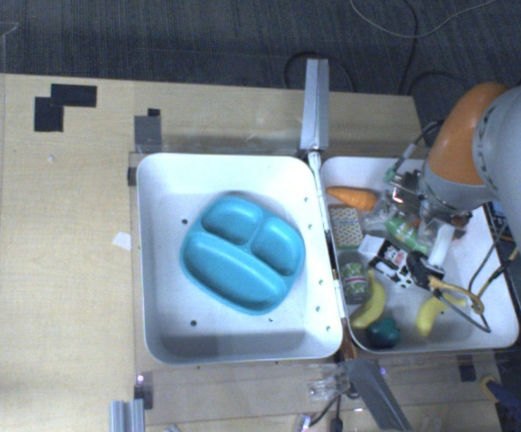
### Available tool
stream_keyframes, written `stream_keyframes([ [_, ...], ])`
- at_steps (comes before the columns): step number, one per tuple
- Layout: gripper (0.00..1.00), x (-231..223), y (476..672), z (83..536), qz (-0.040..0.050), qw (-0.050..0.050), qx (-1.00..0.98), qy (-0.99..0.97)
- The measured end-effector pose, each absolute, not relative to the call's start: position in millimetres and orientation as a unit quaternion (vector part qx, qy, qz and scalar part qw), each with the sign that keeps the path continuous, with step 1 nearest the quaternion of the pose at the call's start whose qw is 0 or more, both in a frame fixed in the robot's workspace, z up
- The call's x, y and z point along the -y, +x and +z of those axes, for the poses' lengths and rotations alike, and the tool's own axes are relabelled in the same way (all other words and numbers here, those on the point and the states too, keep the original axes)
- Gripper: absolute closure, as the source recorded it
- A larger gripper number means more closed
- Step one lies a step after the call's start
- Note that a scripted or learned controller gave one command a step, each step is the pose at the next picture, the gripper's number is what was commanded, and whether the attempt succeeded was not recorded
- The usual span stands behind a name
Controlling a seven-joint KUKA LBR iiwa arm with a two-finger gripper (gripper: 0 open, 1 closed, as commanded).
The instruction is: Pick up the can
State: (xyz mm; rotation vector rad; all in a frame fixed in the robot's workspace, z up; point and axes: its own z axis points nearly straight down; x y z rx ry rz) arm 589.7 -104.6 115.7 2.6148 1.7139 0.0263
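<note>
Nearest, in right bin (503,336): dark teal ball (384,332), two bananas (371,304), (428,314). Just above, beside the divider: greenish can (354,275), lying at the bin's left edge. Further up: gripper (402,261) lowered right of the can, apart from it; open or closed, cannot tell. Beyond: carrot (352,197). In left bin (157,241): blue divided tray (243,251).

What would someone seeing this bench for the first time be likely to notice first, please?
Probably the big blue divided tray, lying alone in the middle of the left bin. Next comes the grey arm with its orange band, reaching in from the right over the right bin. Its tool hangs low above a clutter there: a carrot at the far end, two bananas nearer the front.
</note>
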Motion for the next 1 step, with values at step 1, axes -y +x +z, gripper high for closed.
stream_keyframes([
  [1,0.0,143.8,628.7,174.2,0.0019,0.002,-0.511,0.86],
])
